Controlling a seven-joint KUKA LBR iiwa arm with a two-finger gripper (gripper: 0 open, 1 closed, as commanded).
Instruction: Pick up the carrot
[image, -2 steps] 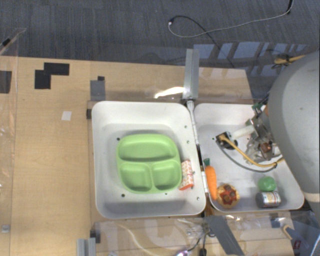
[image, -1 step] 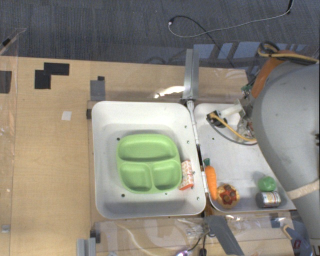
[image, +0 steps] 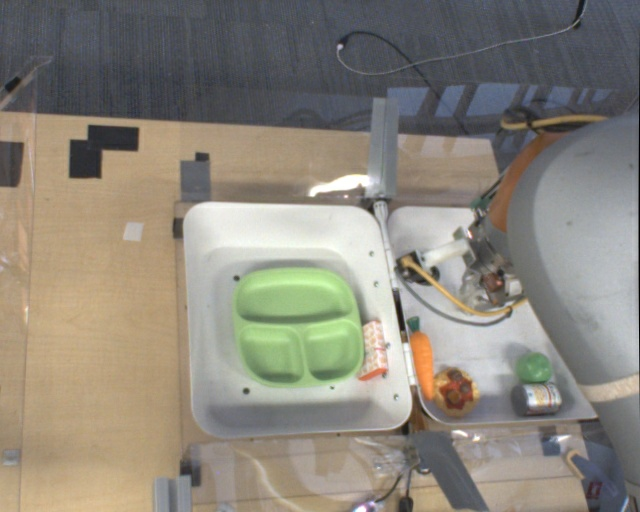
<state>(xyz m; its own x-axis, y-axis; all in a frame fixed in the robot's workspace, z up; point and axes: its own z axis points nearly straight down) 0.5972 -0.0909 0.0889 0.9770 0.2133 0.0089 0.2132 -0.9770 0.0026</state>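
The orange carrot (image: 423, 362) lies lengthwise in the right bin (image: 430, 232), tight against its left wall, with its green tip pointing to the back. My gripper (image: 487, 278) hangs over the middle of that bin, behind and to the right of the carrot and well apart from it. The thick grey arm (image: 580, 270) covers the bin's right side.
A round red-and-yellow food item (image: 455, 390) sits just right of the carrot's tip. A green ball (image: 533, 366) and a tin can (image: 537, 399) lie at the front right. Yellow and black cables (image: 440, 290) loop under the gripper. In the left bin are a green divided plate (image: 298, 325) and a red-and-white packet (image: 374, 350).
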